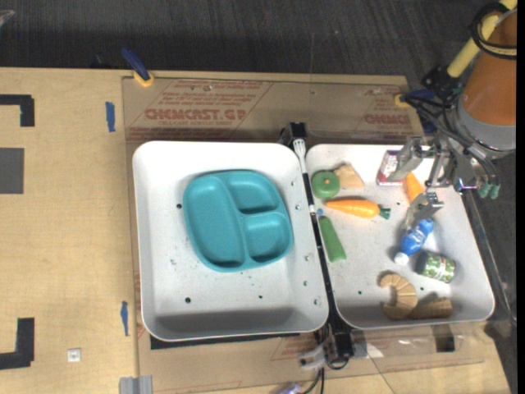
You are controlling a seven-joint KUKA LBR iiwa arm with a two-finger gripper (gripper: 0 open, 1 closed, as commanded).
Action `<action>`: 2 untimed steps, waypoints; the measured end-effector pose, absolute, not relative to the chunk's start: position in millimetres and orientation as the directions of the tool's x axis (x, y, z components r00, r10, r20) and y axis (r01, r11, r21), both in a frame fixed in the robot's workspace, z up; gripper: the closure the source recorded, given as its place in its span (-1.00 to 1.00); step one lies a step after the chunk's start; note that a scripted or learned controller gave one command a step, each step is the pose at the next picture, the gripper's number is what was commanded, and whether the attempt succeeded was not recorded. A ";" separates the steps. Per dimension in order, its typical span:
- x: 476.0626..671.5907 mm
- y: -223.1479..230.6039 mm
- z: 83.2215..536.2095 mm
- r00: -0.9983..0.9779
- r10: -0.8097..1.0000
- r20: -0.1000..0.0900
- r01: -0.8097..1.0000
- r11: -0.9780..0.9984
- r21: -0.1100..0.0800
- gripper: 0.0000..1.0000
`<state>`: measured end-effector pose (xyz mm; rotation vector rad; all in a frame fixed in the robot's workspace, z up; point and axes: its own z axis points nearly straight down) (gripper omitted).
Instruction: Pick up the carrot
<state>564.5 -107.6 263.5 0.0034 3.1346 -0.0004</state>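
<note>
The shallow white right bin (pixel 476 302) is taken as landmark. At its upper right edge the metal two-finger gripper (pixel 426 189) is seen; whether it is spread cannot be told. The orange plastic carrot (pixel 353 208) is found lying near its upper left.

Carrot (pixel 354 208) in right bin (pixel 480 302), tray (pixel 238 218) in left.

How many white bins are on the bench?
2. The left bin holds a teal divided plate. The right bin holds the carrot and other small toys.
</note>
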 end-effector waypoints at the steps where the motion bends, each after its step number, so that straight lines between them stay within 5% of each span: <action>1: 584.0 -95.2 120.9 -0.950 0.311 -0.014 0.311 0.950 0.003 -1.00; 2: 611.3 -103.6 89.5 -0.891 0.454 -0.012 0.454 0.891 0.005 -1.00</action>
